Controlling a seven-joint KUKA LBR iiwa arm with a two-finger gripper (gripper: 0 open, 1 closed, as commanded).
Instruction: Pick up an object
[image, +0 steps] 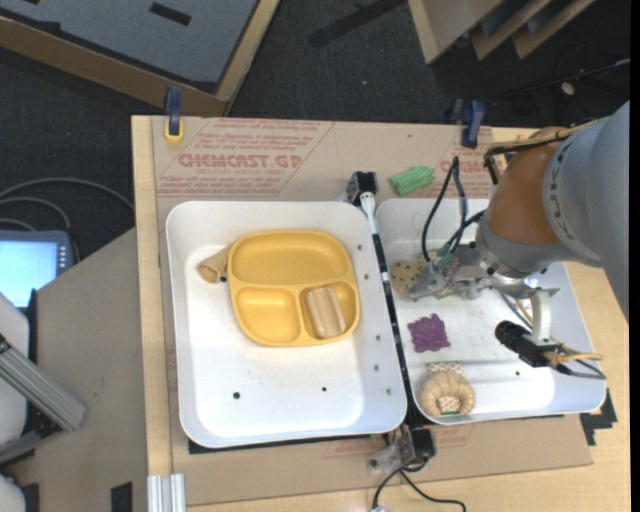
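The grey arm's gripper (440, 283) hangs above the right shallow white bin (570, 395); whether its jaws are spread I cannot tell.

the two bins (200, 400) are white. the divided plate (292, 285) is yellow, the piece in its compartment (322, 310) tan. a purple lump (429, 332), a speckled beige cookie (404, 274), a green block (411, 180), blue clamps (174, 102), and the grey arm (590, 190) with an orange band (520, 200).
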